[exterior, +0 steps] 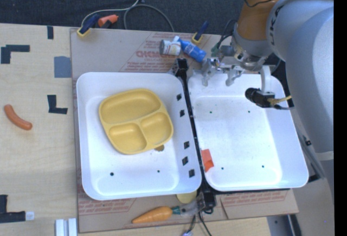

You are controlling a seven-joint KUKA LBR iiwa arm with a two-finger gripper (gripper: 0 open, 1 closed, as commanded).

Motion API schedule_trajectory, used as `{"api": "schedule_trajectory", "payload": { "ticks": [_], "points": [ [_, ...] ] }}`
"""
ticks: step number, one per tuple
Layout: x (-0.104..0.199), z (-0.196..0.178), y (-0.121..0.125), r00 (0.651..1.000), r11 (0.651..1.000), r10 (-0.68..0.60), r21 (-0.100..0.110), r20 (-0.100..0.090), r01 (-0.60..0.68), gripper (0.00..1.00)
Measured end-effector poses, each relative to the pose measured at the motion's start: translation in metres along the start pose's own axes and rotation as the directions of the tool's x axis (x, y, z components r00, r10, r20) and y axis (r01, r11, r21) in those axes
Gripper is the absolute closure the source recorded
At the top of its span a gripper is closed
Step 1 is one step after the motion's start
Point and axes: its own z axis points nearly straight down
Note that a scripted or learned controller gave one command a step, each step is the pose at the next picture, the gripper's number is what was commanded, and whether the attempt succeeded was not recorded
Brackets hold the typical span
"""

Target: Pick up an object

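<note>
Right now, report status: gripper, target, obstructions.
Gripper open, holding nothing, over right bin's far edge. Yellow divided plate in left bin, untouched. Nothing blocking it.

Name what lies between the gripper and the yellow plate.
In the camera view, the black divider where the two bins meet lies between the gripper and the yellow plate, plus bare white floor of the left bin.

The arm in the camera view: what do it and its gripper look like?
The arm is a thick, smooth grey cylinder with a rounded orange band above the wrist. Dark cables loop around that band. The gripper is pale metal with two short fingers.
</note>
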Motion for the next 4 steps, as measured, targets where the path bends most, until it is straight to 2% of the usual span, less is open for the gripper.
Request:
{"api": "schedule_trajectory", "payload": {
  "ticks": [1, 2, 3, 4],
  "points": [
    [0.054, 0.0, -0.073, 1.0, 1.0, -0.006, 0.007, -0.004, 0.006, 0.0],
    [0.002, 0.0, -0.096, 1.0, 1.0, 0.002, 0.004, 0.0, -0.002, 0.0],
    [0.056, 0.0, -0.086, 1.0, 1.0, -0.008, 0.003, -0.004, 0.008, 0.0],
    [-0.032, 0.032, -0.067, 1.0, 1.0, 0.003, 0.004, 0.001, -0.003, 0.0]
  ]
}}
